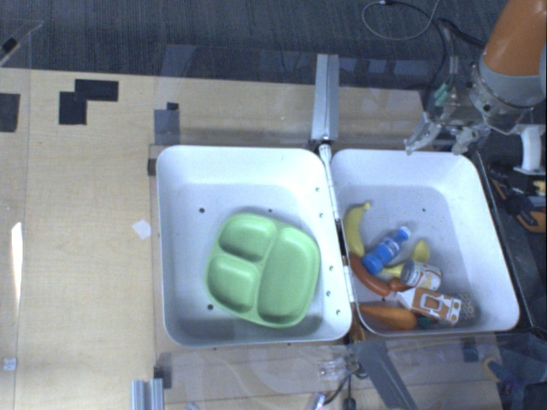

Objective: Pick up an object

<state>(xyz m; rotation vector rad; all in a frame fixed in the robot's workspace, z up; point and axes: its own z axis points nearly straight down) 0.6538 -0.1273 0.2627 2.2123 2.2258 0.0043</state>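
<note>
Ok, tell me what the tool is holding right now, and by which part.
Nothing. The tool hangs open above the far rim of the right bin, with nothing between its fingers; the banana and blue bottle lie untouched in that bin.

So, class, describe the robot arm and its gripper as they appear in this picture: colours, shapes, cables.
The arm enters at the upper right: a rounded orange band above a grey wrist section. Below it sits a metallic grey gripper with two thin, pale fingers. Thin cables, some greenish, run along the gripper's body, and a dark cable loops across the floor behind it.
</note>
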